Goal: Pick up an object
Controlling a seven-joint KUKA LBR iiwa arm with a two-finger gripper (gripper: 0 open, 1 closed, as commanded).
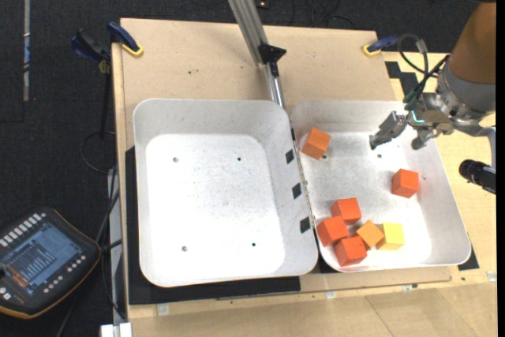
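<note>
In the camera view, we have the claw [402,132] hanging over the upper part of the right bin [442,249], its two dark fingers spread apart with nothing between them. The nearest candidates are a lone orange cube [405,182] just below the claw and another orange cube [316,144] tilted near the bin's left wall. At the bottom of the bin a cluster [357,233] of reddish-orange cubes and a yellow cube [392,235] sit touching one another. The left bin [158,170] lies beside it on the surface [197,59].

We judge the lone cube below the claw to be the best choice: it stands well apart from the others and from the walls, so both fingers have room. We should centre over it, turn the wrist so the fingers face two flat sides and not the corners, then descend low enough to straddle it before closing. The crowded cluster risks a finger landing on a neighbour.
</note>
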